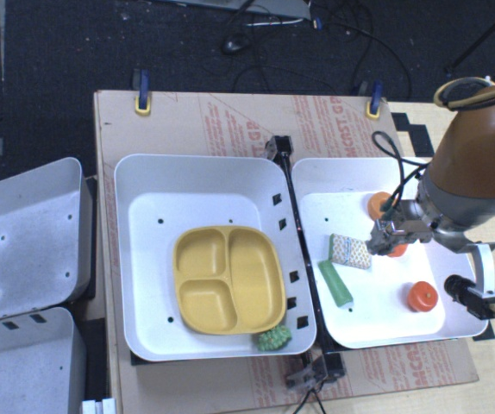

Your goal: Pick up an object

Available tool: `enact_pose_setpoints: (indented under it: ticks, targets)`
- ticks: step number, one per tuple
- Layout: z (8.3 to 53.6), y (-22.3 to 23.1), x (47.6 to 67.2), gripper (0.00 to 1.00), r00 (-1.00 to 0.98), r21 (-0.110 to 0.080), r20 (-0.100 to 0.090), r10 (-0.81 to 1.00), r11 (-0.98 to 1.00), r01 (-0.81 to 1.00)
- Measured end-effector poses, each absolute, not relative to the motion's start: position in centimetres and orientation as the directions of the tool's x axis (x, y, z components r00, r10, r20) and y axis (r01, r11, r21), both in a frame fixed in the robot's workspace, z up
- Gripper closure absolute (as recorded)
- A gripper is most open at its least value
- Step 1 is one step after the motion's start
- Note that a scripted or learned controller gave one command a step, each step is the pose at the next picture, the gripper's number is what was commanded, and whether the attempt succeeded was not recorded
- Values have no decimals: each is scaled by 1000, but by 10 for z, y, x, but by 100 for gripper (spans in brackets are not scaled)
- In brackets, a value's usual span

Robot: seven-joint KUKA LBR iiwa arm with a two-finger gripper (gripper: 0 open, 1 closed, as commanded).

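Low over the right bin (316, 188), the jaws (384, 241) hang beside a patterned block (350, 251); their opening cannot be told.

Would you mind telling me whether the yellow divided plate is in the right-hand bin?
No, the yellow divided plate lies in the left bin, while the right bin holds the green cylinder and other small objects.

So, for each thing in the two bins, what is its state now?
Yellow divided plate: flat in left bin.
Green bumpy object: against the plate's near edge.
Green stick: lying in right bin.
Patterned sponge: lying beside the gripper.
Orange object: loose in right bin.
Orange ball: behind the gripper.
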State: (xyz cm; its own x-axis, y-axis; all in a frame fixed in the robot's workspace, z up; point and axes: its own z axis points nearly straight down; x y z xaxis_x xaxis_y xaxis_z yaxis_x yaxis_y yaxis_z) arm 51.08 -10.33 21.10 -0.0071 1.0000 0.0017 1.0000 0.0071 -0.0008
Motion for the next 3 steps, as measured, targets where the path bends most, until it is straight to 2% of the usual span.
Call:
enact_pose_setpoints:
  ticks: [1,3]
  targets:
    - [220,-41,503,100,-9,-1,3,1000,9,1000]
    - [236,57,485,100,-8,0,2,1000,8,1000]
